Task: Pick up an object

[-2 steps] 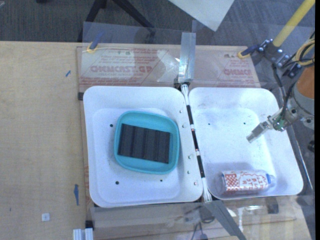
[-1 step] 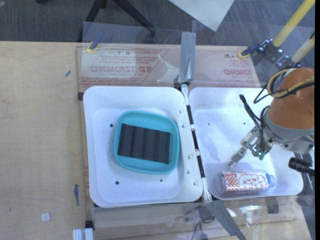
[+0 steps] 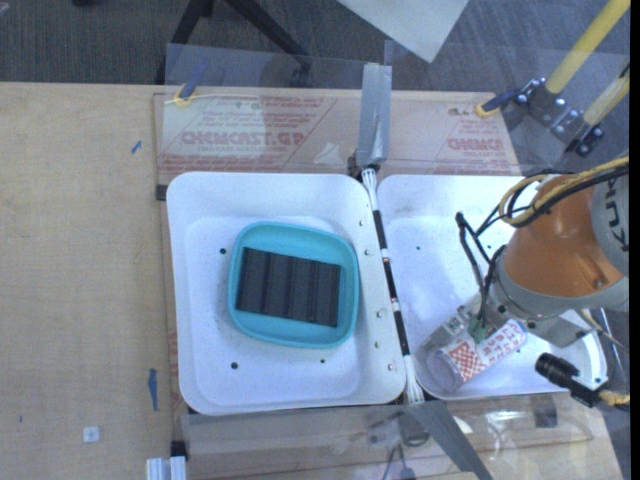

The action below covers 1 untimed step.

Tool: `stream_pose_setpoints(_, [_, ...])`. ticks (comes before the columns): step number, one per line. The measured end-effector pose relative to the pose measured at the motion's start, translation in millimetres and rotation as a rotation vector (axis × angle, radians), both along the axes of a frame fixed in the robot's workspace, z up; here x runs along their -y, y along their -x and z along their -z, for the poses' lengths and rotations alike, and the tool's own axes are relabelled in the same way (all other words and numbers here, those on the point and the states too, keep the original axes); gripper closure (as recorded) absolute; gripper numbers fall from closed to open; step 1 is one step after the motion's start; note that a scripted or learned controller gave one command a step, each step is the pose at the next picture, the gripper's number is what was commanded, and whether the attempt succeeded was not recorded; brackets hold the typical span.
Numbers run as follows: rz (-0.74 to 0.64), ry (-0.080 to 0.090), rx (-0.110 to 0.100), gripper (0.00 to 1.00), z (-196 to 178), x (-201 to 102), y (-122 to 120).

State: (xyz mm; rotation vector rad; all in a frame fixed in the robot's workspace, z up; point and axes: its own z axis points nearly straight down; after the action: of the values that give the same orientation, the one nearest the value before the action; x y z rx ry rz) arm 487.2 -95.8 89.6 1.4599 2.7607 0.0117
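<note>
A cylindrical can or cup with a red-and-white pattern (image 3: 487, 355) lies on its side in the front part of the right bin (image 3: 425, 228), its grey open end facing the front left. My gripper (image 3: 478, 326) hangs straight down from the orange-banded wrist (image 3: 555, 238) and sits right at the top of this can, touching or nearly touching it. The wrist hides most of the gripper from above. In the left bin (image 3: 195, 218) rests a teal tray (image 3: 240, 268) with a dark grey ribbed insert.
The bins' shared divider (image 3: 385, 268) runs just left of the can. Black cables (image 3: 480, 243) loop off the wrist over the right bin. Yellow-and-grey frame parts (image 3: 560, 98) stand at the back right. Wooden bench surface (image 3: 80, 268) lies left of the bins.
</note>
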Motion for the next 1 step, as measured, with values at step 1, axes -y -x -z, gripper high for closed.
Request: stream_pose_setpoints(1, [0.006,-0.001,0.001,1.00,-10.1,2.4,0.4])
